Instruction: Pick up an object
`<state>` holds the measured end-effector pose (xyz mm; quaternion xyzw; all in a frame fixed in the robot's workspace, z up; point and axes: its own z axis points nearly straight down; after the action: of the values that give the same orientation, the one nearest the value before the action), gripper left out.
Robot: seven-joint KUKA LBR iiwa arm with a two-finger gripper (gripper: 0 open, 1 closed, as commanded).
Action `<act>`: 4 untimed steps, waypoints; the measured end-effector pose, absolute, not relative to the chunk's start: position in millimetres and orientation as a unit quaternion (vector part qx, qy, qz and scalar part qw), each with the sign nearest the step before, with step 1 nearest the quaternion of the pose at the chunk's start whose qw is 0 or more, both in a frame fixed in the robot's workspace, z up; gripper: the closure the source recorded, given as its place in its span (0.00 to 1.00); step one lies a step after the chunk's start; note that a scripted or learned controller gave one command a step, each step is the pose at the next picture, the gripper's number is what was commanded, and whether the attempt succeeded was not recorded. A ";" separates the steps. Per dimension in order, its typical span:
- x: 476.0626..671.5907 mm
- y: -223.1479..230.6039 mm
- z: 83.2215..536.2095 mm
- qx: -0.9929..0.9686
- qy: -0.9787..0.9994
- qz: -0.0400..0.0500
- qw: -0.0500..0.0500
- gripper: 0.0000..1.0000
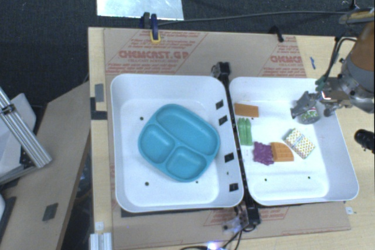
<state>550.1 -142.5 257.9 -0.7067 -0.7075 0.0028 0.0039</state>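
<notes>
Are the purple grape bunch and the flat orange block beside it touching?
Touching. The camera view shows the purple grape bunch butting against the flat orange block's left edge, with no white bin floor between them.

A robotics lab test bench

Two white bins [176,88] sit on a board printed CHEMCAST GP [153,54]; dark carpet surrounds it; cables [246,16] cross the upper frame; aluminium framing [20,134] stands at left; a clamp [153,26] grips the board's top edge.

One fixed camera looks down slantwise on both white bins [176,88].
</notes>
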 end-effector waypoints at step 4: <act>558.4 -151.3 131.9 -0.707 -0.707 0.000 0.000 0.00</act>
<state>558.4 -151.3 131.9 -0.7067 -0.7075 0.0003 0.0004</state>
